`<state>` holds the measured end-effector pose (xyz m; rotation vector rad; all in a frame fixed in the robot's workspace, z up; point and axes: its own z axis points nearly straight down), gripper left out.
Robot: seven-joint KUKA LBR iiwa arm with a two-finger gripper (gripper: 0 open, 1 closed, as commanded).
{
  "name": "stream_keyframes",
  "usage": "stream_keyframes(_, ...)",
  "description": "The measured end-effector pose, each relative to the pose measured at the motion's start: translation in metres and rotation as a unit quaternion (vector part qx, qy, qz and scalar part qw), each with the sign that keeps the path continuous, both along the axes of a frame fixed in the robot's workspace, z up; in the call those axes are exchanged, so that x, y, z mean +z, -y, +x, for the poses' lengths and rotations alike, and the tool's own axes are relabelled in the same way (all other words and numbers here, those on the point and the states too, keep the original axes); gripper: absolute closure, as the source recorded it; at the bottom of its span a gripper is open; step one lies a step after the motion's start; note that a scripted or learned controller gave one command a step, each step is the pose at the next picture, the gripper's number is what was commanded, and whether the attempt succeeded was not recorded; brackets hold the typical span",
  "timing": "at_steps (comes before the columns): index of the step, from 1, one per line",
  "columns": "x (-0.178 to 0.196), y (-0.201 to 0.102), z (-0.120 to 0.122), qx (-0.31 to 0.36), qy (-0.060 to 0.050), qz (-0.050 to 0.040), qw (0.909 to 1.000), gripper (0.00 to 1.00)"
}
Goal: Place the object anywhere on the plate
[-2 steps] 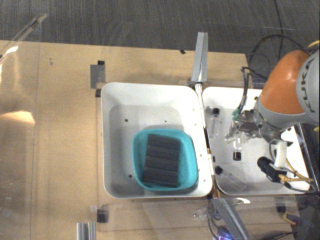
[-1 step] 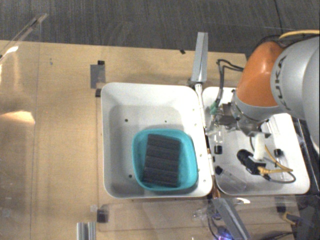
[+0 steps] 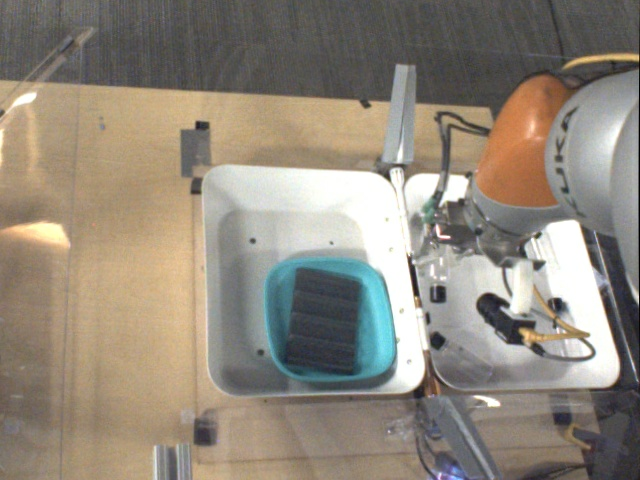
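Note:
A teal square plate (image 3: pixel 276 303) sits in the left white bin (image 3: pixel 230 268), toward its front right. On the plate lies a dark grey ribbed block (image 3: pixel 324 320), flat and slightly turned. My gripper (image 3: pixel 437 251) hangs over the left side of the right bin (image 3: pixel 590 368), close to the wall between the two bins. It is apart from the plate and the block, and I see nothing held in it.
The grey arm with its orange band (image 3: pixel 530 158) covers the back of the right bin. Two small dark spots (image 3: pixel 437 293) lie on that bin's floor near its left wall. A grey metal bar (image 3: pixel 400 118) stands behind the bins.

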<state>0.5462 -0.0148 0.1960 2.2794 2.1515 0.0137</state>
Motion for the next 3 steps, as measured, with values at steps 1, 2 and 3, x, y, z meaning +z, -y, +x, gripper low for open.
stream_keyframes(1,0.031,-0.048,0.033,0.124,-0.002,-0.0014,0.9922,1.00)
stream_keyframes(2,0.008,-0.113,-0.017,0.194,-0.004,-0.0012,0.9811,1.00)
stream_keyframes(3,0.008,-0.113,-0.017,0.193,-0.004,-0.0013,0.9811,0.00)
